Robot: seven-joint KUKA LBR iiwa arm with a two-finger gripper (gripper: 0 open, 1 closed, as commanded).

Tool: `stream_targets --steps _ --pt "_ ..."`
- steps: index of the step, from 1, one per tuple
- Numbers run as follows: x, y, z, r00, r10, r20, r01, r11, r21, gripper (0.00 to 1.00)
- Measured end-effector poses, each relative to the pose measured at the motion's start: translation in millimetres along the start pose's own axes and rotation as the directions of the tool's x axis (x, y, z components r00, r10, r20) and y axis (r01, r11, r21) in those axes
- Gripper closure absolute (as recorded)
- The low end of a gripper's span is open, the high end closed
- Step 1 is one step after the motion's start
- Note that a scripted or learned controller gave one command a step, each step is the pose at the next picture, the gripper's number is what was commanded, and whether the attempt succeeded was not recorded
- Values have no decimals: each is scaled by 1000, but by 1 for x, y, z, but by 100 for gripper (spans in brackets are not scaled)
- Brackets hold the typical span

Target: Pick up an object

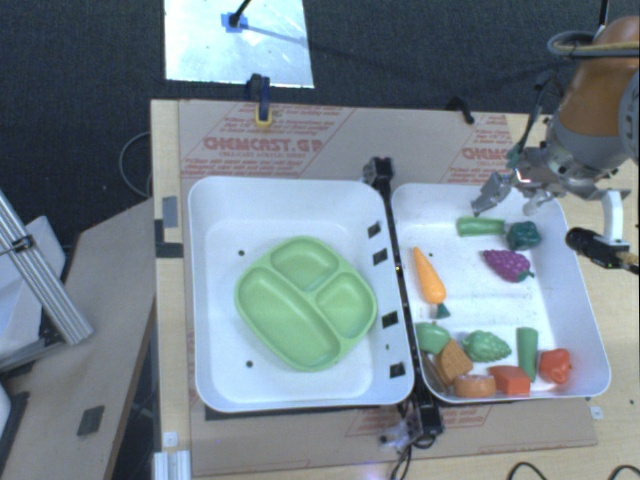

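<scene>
Glossy green plastic divided plate (305,316); smooth white plastic bins (290,203); shiny toy carrot (429,276); matt wooden desk (320,138).

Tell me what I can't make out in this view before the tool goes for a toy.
- Tool: small in the camera view; whether its fingers are open or shut cannot be told.
- Arm: its upper part is cut off by the right edge.
- Toy pile in the right bin's near corner: pieces overlap, so lower ones are partly hidden.
- Dark green toy: too small to identify.
</scene>
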State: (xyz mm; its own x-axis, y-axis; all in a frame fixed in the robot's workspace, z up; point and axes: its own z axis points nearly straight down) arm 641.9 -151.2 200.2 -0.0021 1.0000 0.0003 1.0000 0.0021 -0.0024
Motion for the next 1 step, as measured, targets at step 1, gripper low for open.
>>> stream_targets --steps 1 --pt "-8 0 46 1000 1 1 -1 1000 -1 0"
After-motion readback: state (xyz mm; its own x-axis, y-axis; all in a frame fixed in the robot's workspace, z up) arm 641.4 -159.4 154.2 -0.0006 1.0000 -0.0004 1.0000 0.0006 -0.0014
